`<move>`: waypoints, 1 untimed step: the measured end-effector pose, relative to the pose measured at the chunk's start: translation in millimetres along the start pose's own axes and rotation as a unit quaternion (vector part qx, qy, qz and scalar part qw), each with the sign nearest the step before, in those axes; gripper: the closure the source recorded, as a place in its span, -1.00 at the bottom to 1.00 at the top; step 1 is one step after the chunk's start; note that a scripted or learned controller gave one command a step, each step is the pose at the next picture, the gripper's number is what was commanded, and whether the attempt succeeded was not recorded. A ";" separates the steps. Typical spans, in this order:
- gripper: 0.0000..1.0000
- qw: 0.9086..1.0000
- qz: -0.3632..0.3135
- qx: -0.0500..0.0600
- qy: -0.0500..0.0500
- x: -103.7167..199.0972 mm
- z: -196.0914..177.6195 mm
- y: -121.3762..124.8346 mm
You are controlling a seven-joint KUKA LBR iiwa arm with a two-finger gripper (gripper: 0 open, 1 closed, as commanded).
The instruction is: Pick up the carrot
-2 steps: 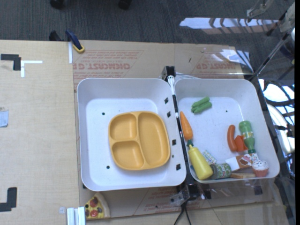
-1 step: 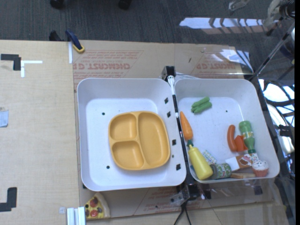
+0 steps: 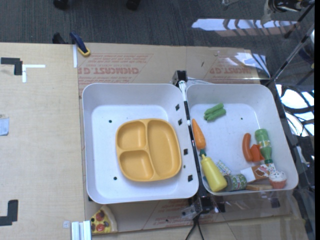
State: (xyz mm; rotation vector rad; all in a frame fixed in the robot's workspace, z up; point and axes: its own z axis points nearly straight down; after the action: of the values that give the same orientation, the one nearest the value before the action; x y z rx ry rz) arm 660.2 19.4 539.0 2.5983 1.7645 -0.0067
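The scene is lit evenly and fairly brightly from overhead, so that only soft, short shadows are cast inside the two white bins [image 3: 135, 95]. Strong glare is seen on the glossy floor [image 3: 235, 24] toward one o'clock and at the three o'clock edge. Slight softness is noted throughout, and small toy details at five o'clock are poorly resolved.

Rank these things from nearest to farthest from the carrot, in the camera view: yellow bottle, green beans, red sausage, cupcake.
Measured from the carrot, which lies by the left wall of the right bin:
1. Yellow bottle, just below the carrot, its tip almost touching it.
2. Green beans, up and to the right.
3. Red sausage, further right, mid-bin.
4. Cupcake, in the bottom right corner.
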 end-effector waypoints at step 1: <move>-1.00 0.994 0.108 0.000 0.000 21.1 -0.1 -8.5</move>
State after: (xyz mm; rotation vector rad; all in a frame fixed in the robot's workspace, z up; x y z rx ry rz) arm 660.0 42.2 539.0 2.7738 1.4736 -0.0068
